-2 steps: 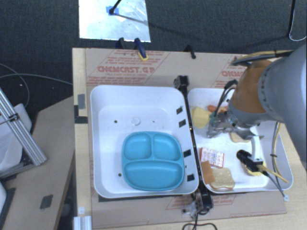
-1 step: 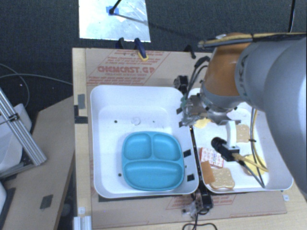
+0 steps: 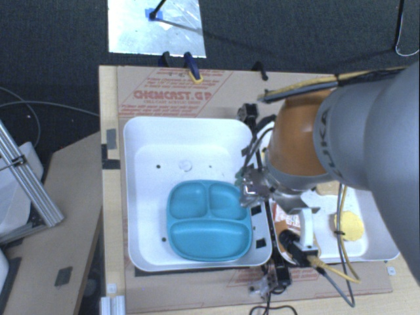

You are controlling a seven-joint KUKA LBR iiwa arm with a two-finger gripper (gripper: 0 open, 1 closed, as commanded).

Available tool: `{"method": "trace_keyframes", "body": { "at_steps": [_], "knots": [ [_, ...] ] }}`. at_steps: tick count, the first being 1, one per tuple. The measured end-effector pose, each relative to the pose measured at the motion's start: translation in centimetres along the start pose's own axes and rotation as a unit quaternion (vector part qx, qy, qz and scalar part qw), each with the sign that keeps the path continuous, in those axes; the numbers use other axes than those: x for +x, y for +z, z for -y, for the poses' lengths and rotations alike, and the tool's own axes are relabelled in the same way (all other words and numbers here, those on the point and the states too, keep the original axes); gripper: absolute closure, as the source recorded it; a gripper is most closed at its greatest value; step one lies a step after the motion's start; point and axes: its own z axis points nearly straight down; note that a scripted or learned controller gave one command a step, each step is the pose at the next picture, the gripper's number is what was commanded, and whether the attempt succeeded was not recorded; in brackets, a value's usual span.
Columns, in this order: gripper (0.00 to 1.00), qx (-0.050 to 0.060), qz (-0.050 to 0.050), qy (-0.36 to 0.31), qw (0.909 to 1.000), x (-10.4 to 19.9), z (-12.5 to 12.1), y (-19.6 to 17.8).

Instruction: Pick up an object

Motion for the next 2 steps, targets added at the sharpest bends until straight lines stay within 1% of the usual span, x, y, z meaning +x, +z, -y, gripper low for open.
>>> {"method": "trace_keyframes", "body": {
  "at_steps": [1, 2],
  "knots": [
    [1.0, -0.002, 0.001, 0.0, 1.0, 4.5, -2.2, 3.6],
    [1.0, -0.012, 0.001, 0.005, 0.9999, 6.6, -0.7, 8.0]
  ]
}}
